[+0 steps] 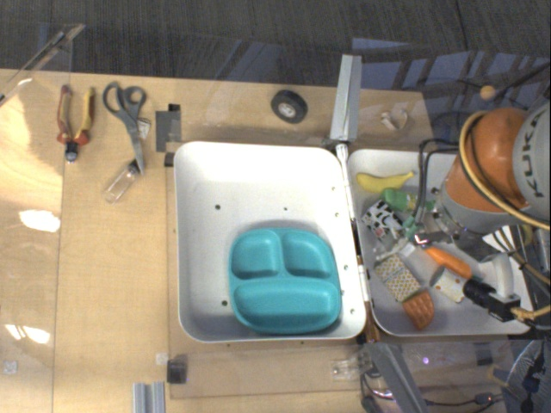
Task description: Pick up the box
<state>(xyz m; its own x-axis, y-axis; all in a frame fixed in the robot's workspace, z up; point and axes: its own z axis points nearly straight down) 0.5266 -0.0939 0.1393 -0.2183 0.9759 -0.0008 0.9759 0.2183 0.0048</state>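
Bench, 2 white bins | speckled grey box in right bin | arm grasp: cannot tell

A robotics lab workbench: beside the shallow white left bin lie grey-handled scissors, red-handled pliers and a black tape roll.

My arm is grey, with a wide, rounded orange band above the wrist. A yellow cable and a black cable loop around this band. Dark letters are on the grey shell at the right edge.
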